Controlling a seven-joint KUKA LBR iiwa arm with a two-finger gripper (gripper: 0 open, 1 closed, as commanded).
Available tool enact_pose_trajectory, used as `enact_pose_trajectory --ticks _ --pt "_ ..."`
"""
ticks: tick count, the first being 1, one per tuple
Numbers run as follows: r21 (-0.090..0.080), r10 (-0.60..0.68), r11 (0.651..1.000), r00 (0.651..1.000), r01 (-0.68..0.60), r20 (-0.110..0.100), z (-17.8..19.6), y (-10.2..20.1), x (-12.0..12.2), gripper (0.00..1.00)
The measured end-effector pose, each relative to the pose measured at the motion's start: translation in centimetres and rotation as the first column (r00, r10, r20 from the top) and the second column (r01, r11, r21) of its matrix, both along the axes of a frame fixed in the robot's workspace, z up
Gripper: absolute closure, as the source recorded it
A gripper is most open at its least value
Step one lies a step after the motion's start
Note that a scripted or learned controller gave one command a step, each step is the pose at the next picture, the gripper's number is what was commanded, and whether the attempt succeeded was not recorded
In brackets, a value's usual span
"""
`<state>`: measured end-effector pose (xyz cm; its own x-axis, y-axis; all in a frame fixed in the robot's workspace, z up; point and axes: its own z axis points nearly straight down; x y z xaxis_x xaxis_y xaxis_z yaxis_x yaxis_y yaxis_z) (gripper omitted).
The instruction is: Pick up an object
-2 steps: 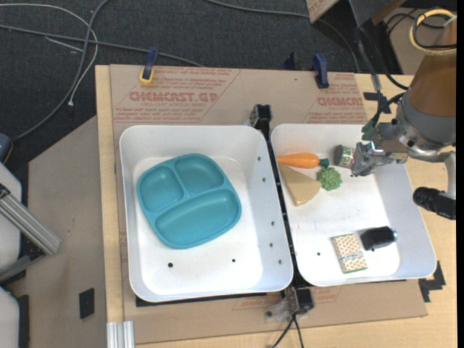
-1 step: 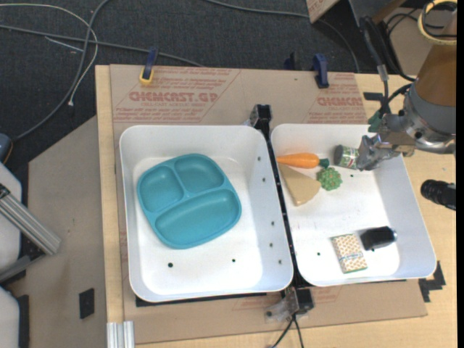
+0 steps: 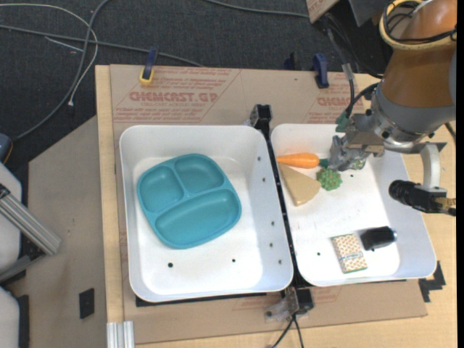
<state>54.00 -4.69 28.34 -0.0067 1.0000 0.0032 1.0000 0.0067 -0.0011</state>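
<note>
Two shallow white bins are set side by side on the bench, which is covered by a brown board with red lettering. In the left bin, a blue divided plate is laid flat, a little left of the middle; its three compartments are seen to hold nothing.

In the right bin, several small things are gathered. An orange carrot is laid crosswise near the bin's left wall, toward the far end. Just below it, touching or nearly touching it, a pale yellow wedge is placed. A small green piece like broccoli is found just beside the wedge's right corner and beside the carrot's right tip. Nearer the front, a small patterned packet is laid, and a black block is set just to its right, close to it but apart.

The arm is brought in from the right, and the pincer is held low over the far part of the right bin. The green piece is found directly below its tip, very near or touching; the carrot's right end is just to its left. Whether the pincer is spread or pressed together cannot be told, as its tip is dark and crowded against the green piece. Nothing is clearly seen held in it.
</note>
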Motion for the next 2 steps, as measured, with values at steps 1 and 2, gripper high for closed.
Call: enact_pose_trajectory --ticks 1,2 --pt "0.000 0.000 1.000 1.000 0.000 -0.003 -2.4 5.7 -0.2 1.00" --pt "-0.001 -0.001 1.000 1.000 0.001 -0.001 -2.6 10.6 -0.2 1.00"
